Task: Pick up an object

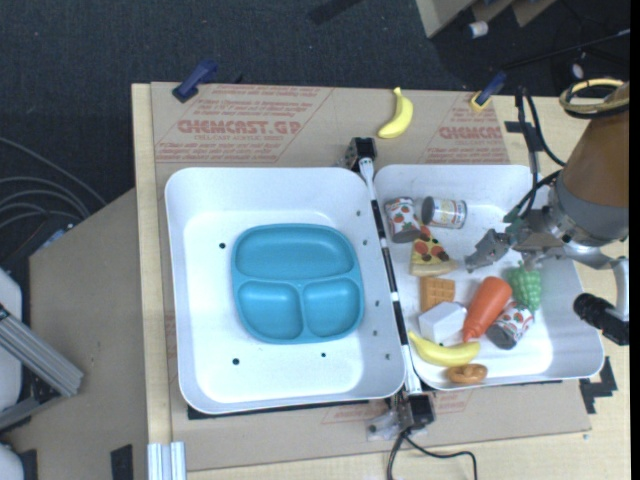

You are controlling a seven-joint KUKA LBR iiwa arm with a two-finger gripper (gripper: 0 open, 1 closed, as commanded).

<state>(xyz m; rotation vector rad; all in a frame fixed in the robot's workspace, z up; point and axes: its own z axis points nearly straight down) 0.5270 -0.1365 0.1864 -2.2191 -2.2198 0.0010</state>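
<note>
The right bin (572, 360) holds several toy foods. Among them are an orange carrot (487, 306), a green vegetable (527, 288), a pizza slice (430, 253) and a tan cracker (437, 292). There are also a white block (443, 321), a yellow banana (445, 349), a brown pastry (467, 373) and an upright can (445, 212). A red-and-white cup (401, 216) and a tipped can (512, 325) lie there too. My gripper (488, 250) hangs low over the bin's middle, just above the carrot's top and right of the pizza slice. Nothing is visibly held.
The left bin (200, 268) holds a blue divided plate (296, 280). A second banana (397, 116) lies on the bench board behind the bins. Blue clamps (195, 80) sit at the board's far edge. The arm's orange band (605, 163) looms over the right bin's far right side.
</note>
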